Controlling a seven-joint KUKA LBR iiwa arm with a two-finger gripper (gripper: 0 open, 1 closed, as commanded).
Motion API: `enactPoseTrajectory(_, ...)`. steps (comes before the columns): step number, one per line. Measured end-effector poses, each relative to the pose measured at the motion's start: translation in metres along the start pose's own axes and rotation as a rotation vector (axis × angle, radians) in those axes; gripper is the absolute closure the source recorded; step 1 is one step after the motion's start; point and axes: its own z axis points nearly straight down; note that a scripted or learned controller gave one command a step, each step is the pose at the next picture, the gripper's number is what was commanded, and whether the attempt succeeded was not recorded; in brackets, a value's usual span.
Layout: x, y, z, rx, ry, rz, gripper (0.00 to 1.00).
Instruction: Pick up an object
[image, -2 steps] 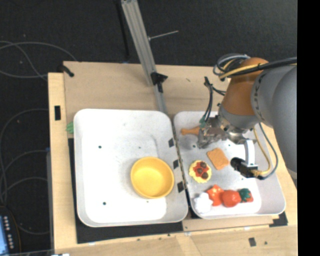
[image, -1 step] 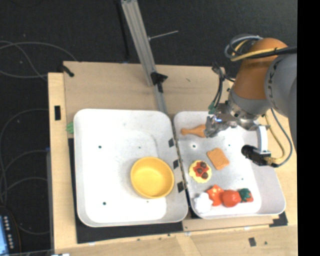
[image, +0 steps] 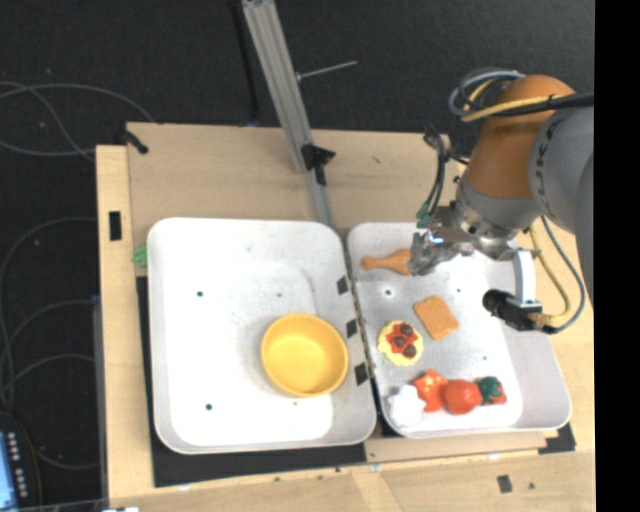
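My gripper hangs over the far part of the right bin, right beside the thick end of an orange carrot-shaped piece that lies near the bin's far left corner. Whether it touches that piece is unclear. Nearer the front lie a tan cracker-like square, a small round yellow tart with dark red spots, a red tomato-like toy with a green end and a white lump. A yellow bowl sits in the left bin.
A slanted metal post rises from the bench behind the two bins. A black cable plug hangs from the arm over the right bin's right side. The wooden bench edge frames the bins.
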Motion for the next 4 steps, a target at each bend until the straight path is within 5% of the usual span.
enactPoseTrajectory(3, 0.139, 0.015, -0.026, -0.001, 0.001, -0.006, 1.0)
enactPoseTrajectory(4, 0.188, 0.039, -0.034, -0.001, 0.001, -0.006, 1.0)
